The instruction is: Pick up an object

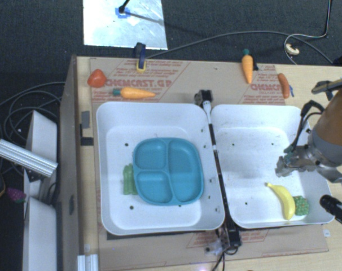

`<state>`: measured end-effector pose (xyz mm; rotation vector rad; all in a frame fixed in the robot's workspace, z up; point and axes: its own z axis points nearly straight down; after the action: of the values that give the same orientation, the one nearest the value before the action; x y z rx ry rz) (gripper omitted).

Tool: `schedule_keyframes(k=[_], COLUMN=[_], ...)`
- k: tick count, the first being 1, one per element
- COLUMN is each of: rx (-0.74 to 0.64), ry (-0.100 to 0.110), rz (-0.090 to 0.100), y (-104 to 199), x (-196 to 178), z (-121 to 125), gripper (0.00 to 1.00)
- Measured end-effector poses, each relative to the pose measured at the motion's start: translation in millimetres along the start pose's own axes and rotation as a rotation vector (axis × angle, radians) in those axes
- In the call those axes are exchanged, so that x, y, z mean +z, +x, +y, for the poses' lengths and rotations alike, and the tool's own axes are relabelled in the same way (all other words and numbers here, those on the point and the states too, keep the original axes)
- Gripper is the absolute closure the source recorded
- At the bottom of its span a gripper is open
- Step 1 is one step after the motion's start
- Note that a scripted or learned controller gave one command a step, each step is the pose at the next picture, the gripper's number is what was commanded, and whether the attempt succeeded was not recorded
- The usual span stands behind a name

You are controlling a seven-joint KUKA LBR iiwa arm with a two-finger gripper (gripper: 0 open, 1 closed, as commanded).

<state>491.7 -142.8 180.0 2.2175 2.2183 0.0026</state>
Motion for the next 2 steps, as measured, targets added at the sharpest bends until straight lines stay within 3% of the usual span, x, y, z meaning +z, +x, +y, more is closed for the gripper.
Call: schedule_keyframes(k=[1, 2], rx=[-0.003, -0.004], ry=[0.003, 0.002], rz=[0.001, 0.001], y=[-51.4, -51.0], x=[12.8, 12.8], z=[81.1, 81.3], gripper=[1.0, 0.0])
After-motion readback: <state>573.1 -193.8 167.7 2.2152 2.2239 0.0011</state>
